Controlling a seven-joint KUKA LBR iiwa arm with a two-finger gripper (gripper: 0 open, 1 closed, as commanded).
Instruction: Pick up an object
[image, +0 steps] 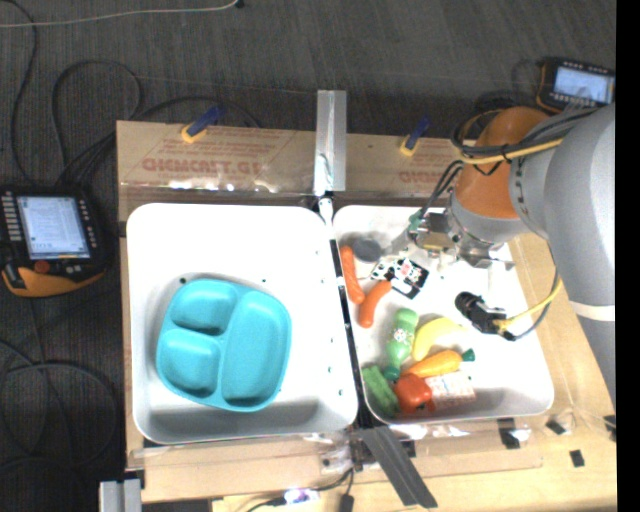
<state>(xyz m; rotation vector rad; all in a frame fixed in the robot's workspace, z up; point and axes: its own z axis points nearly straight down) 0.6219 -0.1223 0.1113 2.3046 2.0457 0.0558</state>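
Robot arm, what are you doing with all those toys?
The robot arm reaches in from the right, over the right bin. Its hand is low near the top of that bin, close to a small black and white toy. I cannot tell whether it has grabbed anything. Toy foods lie piled in that bin: a banana, a carrot, orange sausages and green pieces. The left bin holds a blue divided plate.
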